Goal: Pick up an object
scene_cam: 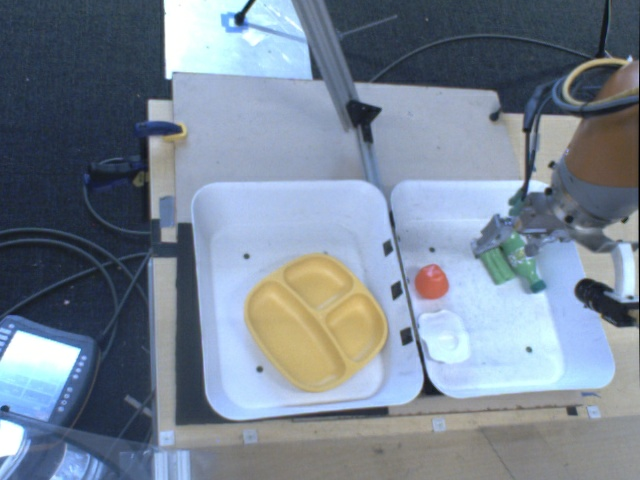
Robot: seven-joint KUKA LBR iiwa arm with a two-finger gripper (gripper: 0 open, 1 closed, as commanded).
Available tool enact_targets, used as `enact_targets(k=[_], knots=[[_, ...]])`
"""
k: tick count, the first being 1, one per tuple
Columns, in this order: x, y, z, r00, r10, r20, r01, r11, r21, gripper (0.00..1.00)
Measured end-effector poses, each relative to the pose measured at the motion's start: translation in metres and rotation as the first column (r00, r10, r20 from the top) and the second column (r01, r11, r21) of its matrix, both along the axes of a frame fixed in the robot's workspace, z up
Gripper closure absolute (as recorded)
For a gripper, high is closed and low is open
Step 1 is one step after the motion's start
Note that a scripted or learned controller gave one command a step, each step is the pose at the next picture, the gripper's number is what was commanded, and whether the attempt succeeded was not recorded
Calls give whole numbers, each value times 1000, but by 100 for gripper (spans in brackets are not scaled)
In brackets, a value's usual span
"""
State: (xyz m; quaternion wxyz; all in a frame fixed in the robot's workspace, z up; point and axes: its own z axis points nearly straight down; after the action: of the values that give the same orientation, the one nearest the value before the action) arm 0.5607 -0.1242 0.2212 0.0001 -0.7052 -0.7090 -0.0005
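The right bin [560,368] holds a small red-orange object [431,282] near its left wall. A white cup-like piece [444,336] lies just below it. A light green object [497,267] rests beside a darker green one [528,270] in the bin's upper right part. My gripper [507,236] hangs right over the upper ends of these green objects, low in the bin and perhaps touching them. The grey wrist and orange band [600,148] rise to the right. The gripper's body hides what lies between its tips.
A yellow three-compartment plate [315,320] lies in the left bin [225,268]. A grey pole [330,48] slants down to the ridge between the bins. Cables and a teach pendant [40,368] sit off the bench at left.
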Motion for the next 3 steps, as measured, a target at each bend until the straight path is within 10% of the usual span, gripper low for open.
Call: enact_targets(k=[3], knots=[[10, -5, -88, 1000, -6, -4, 6, 1000, -1, 0]])
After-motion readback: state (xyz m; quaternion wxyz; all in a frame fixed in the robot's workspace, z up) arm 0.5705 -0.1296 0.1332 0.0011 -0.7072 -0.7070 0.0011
